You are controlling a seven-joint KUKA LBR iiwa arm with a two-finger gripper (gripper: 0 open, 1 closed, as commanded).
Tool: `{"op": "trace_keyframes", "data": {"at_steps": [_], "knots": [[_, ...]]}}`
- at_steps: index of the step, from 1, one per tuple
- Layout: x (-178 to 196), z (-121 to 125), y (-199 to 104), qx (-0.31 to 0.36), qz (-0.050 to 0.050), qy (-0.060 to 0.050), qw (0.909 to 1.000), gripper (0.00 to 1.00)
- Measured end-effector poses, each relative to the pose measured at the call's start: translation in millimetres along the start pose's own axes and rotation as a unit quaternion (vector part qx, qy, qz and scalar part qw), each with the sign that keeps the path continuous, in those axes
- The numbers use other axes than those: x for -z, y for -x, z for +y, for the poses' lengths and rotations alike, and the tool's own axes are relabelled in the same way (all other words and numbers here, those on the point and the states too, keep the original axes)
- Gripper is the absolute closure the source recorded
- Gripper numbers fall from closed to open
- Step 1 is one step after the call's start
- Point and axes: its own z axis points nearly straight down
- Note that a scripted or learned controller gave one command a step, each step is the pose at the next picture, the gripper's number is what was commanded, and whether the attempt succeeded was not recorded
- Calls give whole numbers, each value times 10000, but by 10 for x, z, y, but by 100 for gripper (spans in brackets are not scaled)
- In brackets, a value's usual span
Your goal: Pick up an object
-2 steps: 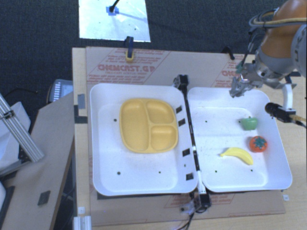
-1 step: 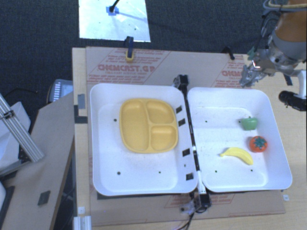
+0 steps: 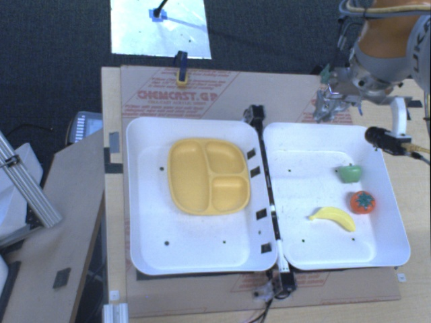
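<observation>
In the right bin (image 3: 316,247) lie three toy foods: a green pepper (image 3: 349,173) near the right wall, a red-orange tomato (image 3: 362,202) just below it, and a yellow banana (image 3: 333,217) to the tomato's left. My gripper (image 3: 329,108) hangs above the back rim of the right bin, well behind and to the left of the pepper. Nothing shows between its fingers. The left bin (image 3: 148,247) holds a yellow divided plate (image 3: 207,176).
A black clamp strip (image 3: 264,187) runs between the two bins. A black knob (image 3: 378,137) juts over the right bin's far right rim. A reflective sheet (image 3: 160,19) lies on the dark floor behind the bench, with a yellow clip (image 3: 182,69) at the bench's back edge.
</observation>
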Motion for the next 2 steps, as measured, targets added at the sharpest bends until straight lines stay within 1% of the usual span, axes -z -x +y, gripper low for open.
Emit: {"op": "trace_keyframes", "data": {"at_steps": [1,2], "knots": [[-165,-146,-568,4,5,-17,10000,100],[-239,-208,-991,-2,0,-8,10000,100]]}}
